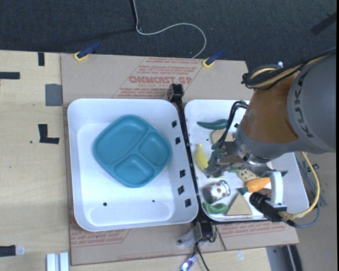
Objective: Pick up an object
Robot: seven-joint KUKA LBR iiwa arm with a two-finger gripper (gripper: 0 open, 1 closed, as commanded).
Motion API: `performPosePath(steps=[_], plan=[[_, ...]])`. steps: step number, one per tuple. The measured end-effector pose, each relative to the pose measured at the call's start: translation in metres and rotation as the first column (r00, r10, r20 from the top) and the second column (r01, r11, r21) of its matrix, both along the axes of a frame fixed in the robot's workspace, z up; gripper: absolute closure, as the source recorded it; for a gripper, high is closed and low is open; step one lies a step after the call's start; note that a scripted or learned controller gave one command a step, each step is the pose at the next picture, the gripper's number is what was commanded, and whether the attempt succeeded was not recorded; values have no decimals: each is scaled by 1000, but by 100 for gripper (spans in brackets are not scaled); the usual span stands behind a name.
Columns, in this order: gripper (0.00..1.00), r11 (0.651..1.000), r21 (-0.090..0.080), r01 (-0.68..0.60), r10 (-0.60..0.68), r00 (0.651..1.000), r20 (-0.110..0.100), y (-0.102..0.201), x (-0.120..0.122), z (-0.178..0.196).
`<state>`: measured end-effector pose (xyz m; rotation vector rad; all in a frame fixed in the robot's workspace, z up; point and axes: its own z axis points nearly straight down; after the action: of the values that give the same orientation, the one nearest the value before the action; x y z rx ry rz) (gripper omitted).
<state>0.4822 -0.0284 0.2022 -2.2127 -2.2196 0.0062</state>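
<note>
So the grey arm with the orange band [271, 117] was down over the right-hand shallow white bin [300, 176], with its claw [219, 164] low among the clutter. Honestly couldn't tell if the claw was open or closed, too dark and crowded there. Looked to me like the reach/grasp step, nothing visibly picked yet. Closest candidates were the small yellow banana-shaped toy [201, 157] just left of the claw and the shiny silver rounded object [217, 192] just below it. An orange carrot-like piece [258, 183] sat to the right. The teal divided plastic plate [133, 150] lay in the left white bin [82, 151], well apart. Next move probably needs a firm close on one item, then a straight lift
</note>
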Motion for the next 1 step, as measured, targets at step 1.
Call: performPosePath(steps=[1], plan=[[0, 1000, 0, 0, 0, 1000, -1, 0, 0, 0]])
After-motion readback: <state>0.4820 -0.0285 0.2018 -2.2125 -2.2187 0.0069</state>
